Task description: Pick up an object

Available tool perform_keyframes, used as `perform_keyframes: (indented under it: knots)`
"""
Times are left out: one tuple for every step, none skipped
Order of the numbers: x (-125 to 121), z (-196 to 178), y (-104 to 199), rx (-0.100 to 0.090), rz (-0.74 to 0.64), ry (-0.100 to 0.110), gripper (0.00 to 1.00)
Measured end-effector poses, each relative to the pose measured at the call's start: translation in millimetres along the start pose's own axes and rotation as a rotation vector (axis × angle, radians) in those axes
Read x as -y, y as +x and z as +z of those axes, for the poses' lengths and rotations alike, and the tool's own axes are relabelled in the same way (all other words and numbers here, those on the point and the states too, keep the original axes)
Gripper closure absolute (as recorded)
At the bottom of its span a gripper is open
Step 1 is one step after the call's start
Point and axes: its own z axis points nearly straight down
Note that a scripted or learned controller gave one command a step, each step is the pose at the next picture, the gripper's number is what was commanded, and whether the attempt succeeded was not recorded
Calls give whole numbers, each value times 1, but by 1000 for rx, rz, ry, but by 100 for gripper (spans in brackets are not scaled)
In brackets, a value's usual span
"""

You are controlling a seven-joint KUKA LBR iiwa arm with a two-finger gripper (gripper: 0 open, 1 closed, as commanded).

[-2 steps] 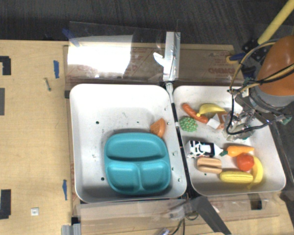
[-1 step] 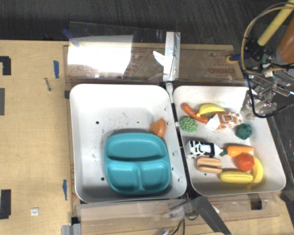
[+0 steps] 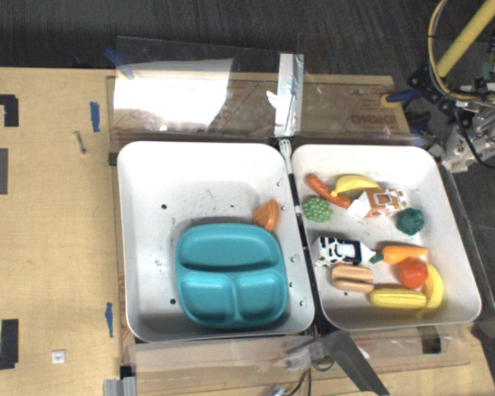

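Note:
The right bin [image 3: 458, 221] holds several toy foods. Along its far side lie an orange-red carrot [image 3: 317, 186], a small yellow banana [image 3: 355, 184], a green broccoli [image 3: 317, 209], a white and orange carton [image 3: 384, 202] and a dark green piece [image 3: 410, 219]. Nearer the front are a black and white cow [image 3: 338, 251], a hot dog [image 3: 351, 277], an orange pepper [image 3: 404, 254], a red tomato [image 3: 412, 274] and a large yellow banana [image 3: 406, 298]. In the left bin [image 3: 140, 221] a teal divided tray [image 3: 229, 275] lies flat, with an orange piece [image 3: 266, 214] at its far right corner.
A clear plastic sheet [image 3: 177, 97] and a taped strip [image 3: 289, 93] lie behind the bins. Yellow cable [image 3: 466, 31] and hardware [image 3: 474, 130] crowd the top right. The wooden bench [image 3: 41, 221] stretches out to the left.

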Motion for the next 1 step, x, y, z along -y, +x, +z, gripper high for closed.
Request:
perform_keyframes:
  knots:
    - [-2,134,-37,3,-40,-22,100]
